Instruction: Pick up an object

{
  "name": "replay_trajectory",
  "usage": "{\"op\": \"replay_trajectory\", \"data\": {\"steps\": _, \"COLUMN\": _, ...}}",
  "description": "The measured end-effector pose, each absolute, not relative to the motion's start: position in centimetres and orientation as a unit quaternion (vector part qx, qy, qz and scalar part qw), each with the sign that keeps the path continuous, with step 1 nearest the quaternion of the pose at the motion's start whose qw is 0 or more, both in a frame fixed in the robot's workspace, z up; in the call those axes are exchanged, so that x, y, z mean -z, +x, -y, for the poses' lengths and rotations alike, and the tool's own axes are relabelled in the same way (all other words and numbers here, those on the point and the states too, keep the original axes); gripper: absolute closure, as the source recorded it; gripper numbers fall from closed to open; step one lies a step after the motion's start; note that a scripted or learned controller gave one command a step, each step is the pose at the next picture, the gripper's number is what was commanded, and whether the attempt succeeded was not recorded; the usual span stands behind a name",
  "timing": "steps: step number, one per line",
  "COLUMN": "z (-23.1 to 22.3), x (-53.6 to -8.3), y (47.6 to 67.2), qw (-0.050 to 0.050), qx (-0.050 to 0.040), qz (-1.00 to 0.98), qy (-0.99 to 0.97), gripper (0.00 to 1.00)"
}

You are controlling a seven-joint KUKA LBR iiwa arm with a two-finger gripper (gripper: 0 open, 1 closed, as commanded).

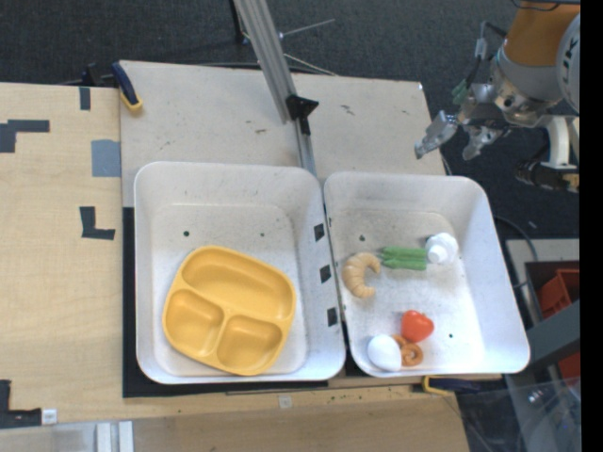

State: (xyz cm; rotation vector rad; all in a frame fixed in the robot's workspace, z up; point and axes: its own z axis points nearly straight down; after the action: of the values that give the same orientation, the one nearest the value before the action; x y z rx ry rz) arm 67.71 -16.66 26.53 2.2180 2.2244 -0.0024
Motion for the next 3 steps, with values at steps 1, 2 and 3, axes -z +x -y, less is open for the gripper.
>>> {"op": "replay_trajectory", "data": {"steps": 1, "z": 16.7, "x": -26.5, "y": 67.7, "qw": 0.000, "qx": 0.0011, "qz": -0.708, "qy": 0.706, "gripper": 0.00}}
{"op": "replay_trajectory", "data": {"steps": 2, "z": 16.3, "x": -21.0, "y": 66.6, "qw": -0.002, "qx": 0.0026, "qz": -0.708, "qy": 0.706, "gripper": 0.00}}
{"op": "replay_trajectory", "data": {"steps": 3, "z": 16.3, "x": -16.0, "y": 65.5, "qw": -0.002, "qx": 0.0026, "qz": -0.708, "qy": 0.706, "gripper": 0.00}}
